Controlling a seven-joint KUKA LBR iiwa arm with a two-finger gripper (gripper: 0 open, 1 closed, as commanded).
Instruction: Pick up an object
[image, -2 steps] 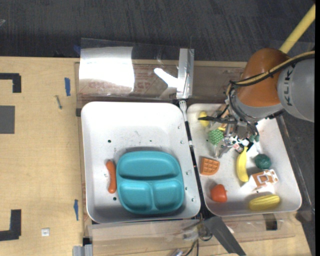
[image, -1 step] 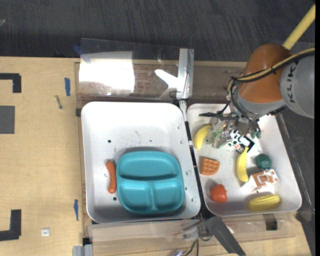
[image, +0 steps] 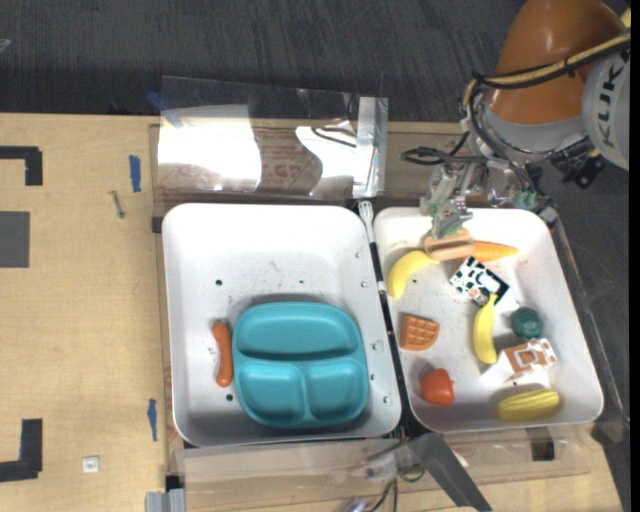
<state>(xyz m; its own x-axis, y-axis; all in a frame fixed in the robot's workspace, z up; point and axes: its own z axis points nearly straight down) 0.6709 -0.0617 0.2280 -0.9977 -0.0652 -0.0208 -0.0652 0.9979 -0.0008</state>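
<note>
The arm (image: 555, 60) is reaching in over the back edge of the right bin (image: 575, 330), and its gripper (image: 452, 212) is hanging just above a hot dog (image: 447, 246) lying at the bin's far end. I cannot tell whether the jaws are open or closed; the metal there is too tangled and small to read, and nothing is showing between them.

The pickable things are all sitting in that right bin: beside the hot dog a carrot (image: 492, 250), a banana (image: 405, 270) curving against the left wall, a checkered block (image: 477, 279), a waffle (image: 419, 331), a second banana (image: 484, 334), a teal ball (image: 526, 323), a tomato (image: 437, 386), a small box (image: 529, 358) and a lemon (image: 528, 403). The left bin (image: 190, 250) is carrying a teal tray (image: 297, 362) and a sausage (image: 223, 352).

To me this looks like the approach, with the grasp not yet made. Next the arm is going to need a straight drop onto the hot dog, jaws straddling it, keeping off the carrot touching its side.
</note>
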